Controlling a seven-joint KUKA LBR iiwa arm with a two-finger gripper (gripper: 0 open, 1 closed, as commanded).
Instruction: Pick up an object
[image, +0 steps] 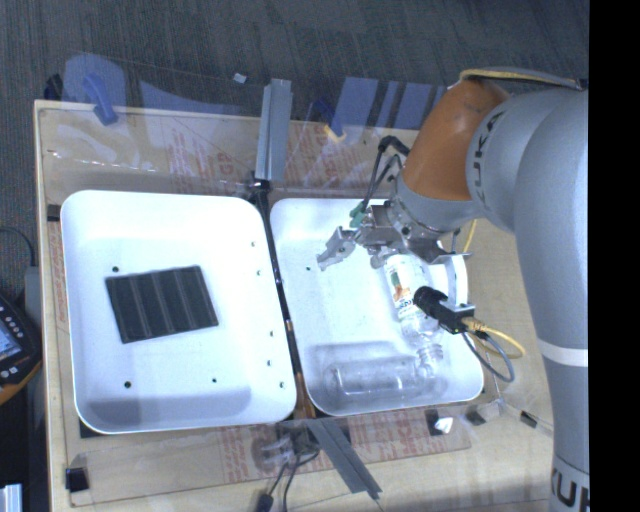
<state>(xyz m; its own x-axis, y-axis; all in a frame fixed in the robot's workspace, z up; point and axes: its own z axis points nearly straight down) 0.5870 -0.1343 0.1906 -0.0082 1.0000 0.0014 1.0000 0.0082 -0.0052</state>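
Observation:
My gripper hangs over the upper middle of the right bin, open, with nothing between its fingers. Just right of it a small clear bottle with a white and orange label lies on the bin floor, partly under the wrist. A larger clear plastic bottle lies on its side along the bin's front wall. A dark ridged rectangular pad lies flat in the left bin.
The grey arm with its orange band comes in from the right and covers the right bin's far right corner. A black connector with a yellow cable hangs over that bin's right rim. A grey divider bar stands behind the bins.

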